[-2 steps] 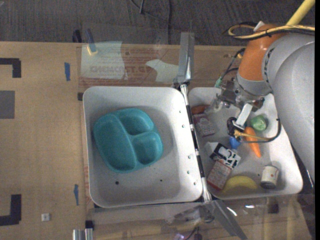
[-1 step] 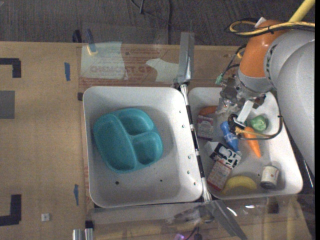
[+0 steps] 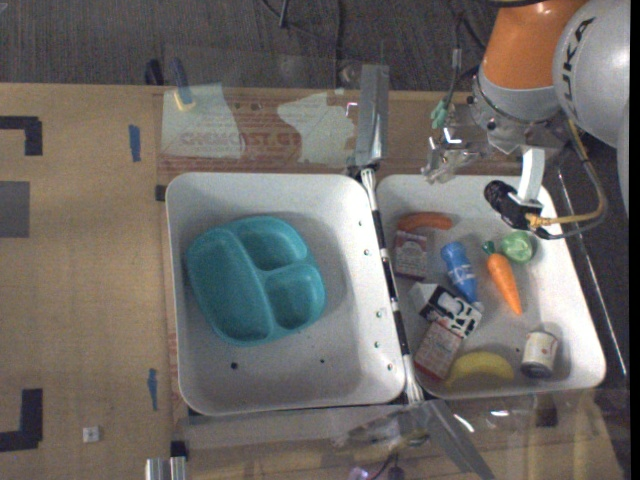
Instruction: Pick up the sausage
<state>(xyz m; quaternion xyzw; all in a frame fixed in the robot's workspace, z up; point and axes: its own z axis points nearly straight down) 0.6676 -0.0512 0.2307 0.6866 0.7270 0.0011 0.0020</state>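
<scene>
Since the sausage (image 3: 425,221) looks like one of those smooth plastic play-food pieces, I'd guess it's light, fairly stiff and a bit slick, so a pinch across the short way, right at the middle of its length, seems the safest bet. Grabbing near a rounded end would probably squirt it out.

Going left to right: the left bin (image 3: 200,196) on the counter (image 3: 80,298) holds just a teal divided plate (image 3: 256,278), sitting a little left of centre. Nothing to do with the job.

The right bin (image 3: 580,298) is the busy one. The sausage lies flat along its far wall near the left corner, orange-red, running roughly side to side. Just beneath it, pretty much touching, is a small brownish packet (image 3: 411,253). To the right of that there's a blue bottle (image 3: 459,269) lying tilted, then a black and white carton (image 3: 452,310) and a red and white box (image 3: 436,346) lower down, a banana (image 3: 479,368) at the near edge, a carrot (image 3: 504,281) with a green round thing (image 3: 517,246) above it, and a little can (image 3: 539,352) in the near right corner.

The pincer (image 3: 447,162) hangs above the far rim of the right bin, up and to the right of the sausage, clearly apart from it. Can't tell from this angle whether it's apart or together, too much clutter around the wrist. The wall behind the sausage and the packet in front leave tight room for a pinch.
</scene>
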